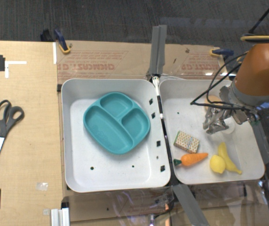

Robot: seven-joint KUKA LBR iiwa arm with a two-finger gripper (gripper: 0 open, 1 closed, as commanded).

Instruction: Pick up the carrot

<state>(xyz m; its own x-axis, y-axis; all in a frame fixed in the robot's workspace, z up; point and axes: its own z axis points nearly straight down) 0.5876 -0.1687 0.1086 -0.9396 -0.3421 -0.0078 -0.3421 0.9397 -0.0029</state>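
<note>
Camera view has my hand hovering over the right bin; whether it is clenched or released I cannot tell. Below my hand and slightly left lies the carrot, apart from me, between a patterned block and a lemon.

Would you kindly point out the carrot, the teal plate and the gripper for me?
carrot (193, 159): camera view, middle of its orange body.
teal plate (107, 134): camera view, bare floor of its largest compartment.
gripper (215, 125): camera view, between its fingertips.
</note>
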